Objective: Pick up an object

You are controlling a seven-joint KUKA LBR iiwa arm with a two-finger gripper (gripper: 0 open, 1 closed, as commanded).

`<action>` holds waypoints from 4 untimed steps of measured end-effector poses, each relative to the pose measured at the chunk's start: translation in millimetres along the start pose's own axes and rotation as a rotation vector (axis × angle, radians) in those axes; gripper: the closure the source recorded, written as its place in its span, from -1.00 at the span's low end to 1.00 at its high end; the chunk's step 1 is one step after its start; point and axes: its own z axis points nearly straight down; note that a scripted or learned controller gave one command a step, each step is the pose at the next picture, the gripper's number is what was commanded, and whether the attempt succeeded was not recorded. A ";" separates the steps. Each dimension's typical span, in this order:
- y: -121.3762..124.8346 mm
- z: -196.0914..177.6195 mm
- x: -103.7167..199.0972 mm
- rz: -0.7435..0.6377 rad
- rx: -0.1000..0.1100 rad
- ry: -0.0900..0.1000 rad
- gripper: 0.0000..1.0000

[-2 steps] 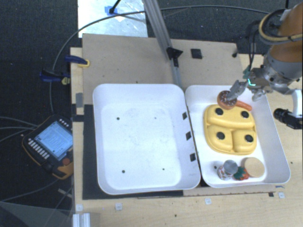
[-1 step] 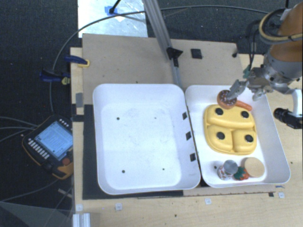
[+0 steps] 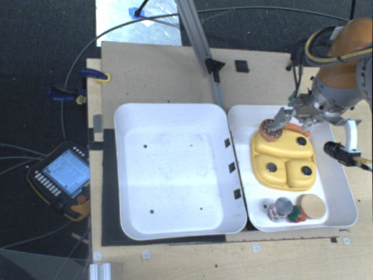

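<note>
The brown round object (image 3: 270,130) lay far-left on the yellow tray (image 3: 284,161), right bin (image 3: 245,156); gripper (image 3: 284,119) just beside, grip indiscernible.

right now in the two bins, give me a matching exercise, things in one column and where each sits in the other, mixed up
Things:
1. yellow moulded tray
2. round tan disc
3. tool
4. small brown ring-shaped piece

Places:
A. near right corner of the right bin
B. middle of the right bin
C. on the far left corner of the yellow tray
D. over the far end of the yellow tray, beside the brown piece

Pairs: 1-B, 2-A, 3-D, 4-C
</note>
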 end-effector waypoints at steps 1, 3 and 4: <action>-3.1 61.2 -5.1 0.001 0.002 0.001 -1.00; 5.3 65.9 4.5 -0.009 -0.020 0.014 1.00; 11.9 19.9 9.1 -0.004 -0.006 -0.001 1.00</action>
